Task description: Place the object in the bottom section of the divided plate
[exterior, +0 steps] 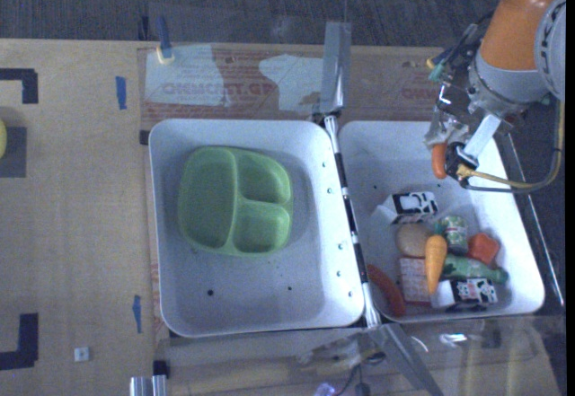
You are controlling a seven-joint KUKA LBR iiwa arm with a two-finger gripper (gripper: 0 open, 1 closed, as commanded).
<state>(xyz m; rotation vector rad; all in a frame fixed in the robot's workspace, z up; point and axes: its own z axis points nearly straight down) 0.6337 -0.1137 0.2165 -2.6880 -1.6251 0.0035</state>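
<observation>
Up by the fingers (446,154), a small orange object (438,161).

The arm (526,26) is mostly a fat orange band over a grey wrist section, pretty chunky looking. Yellow cable loops off the top, another thin yellow one trails out low. Gripper (454,147) end is whitish with dark bits.

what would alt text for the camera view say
A grey and orange robot arm hangs over the right white bin, which holds a pile of toy food. The left bin holds a green divided plate.
</observation>
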